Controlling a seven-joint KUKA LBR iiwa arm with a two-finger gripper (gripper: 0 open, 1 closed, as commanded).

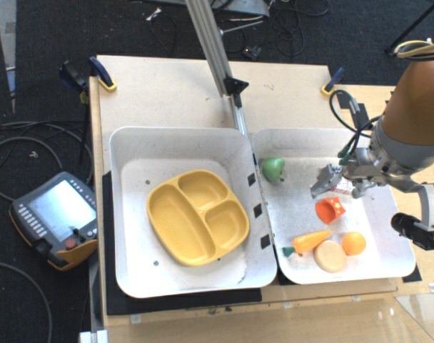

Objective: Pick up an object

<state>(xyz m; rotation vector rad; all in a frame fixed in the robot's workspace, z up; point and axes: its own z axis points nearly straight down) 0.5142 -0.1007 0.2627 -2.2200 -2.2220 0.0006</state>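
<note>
End effector (336, 182) low in the right bin (399, 263), just above the orange cup (330, 209), grip state unclear.

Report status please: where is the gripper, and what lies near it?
Gripper over right bin, nothing seen held. Orange cup just below it. Carrot, green pear apart.

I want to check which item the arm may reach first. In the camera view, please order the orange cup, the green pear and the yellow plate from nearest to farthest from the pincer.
1. Orange cup: just below the pincer, right bin.
2. Green pear: to its left, same bin.
3. Yellow plate: far left, in the left bin.
</note>
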